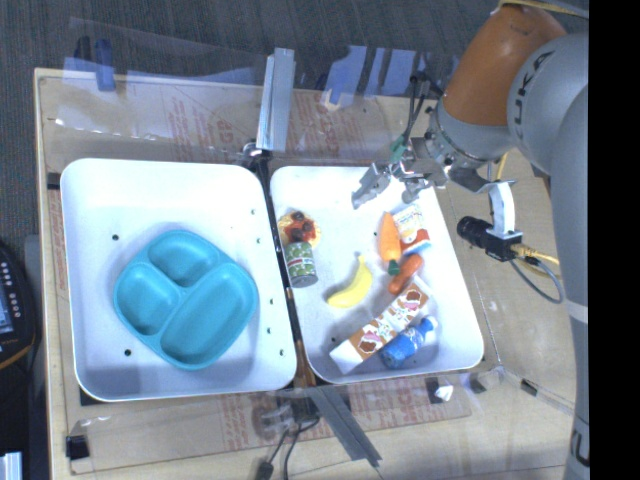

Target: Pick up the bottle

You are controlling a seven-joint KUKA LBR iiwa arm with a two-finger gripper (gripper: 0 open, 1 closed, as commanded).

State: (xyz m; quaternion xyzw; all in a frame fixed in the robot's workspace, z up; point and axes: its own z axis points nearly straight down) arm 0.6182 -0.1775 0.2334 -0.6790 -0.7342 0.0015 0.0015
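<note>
While the small green-labelled bottle with a dark cap (300,263) lies untouched against the left wall of the right-hand shallow white bin (462,308), just below a red-and-black fruit toy (297,229), I hover my two-finger gripper (376,184) near the bin's far edge, fingers spread and holding nothing. By my reckoning the approach is only beginning: I must travel left and toward the near side, clear of the yellow toy banana (352,285), then descend over the bottle. My grey arm reaches in from the right, orange band (497,66) raised, wrist angled down-left
</note>
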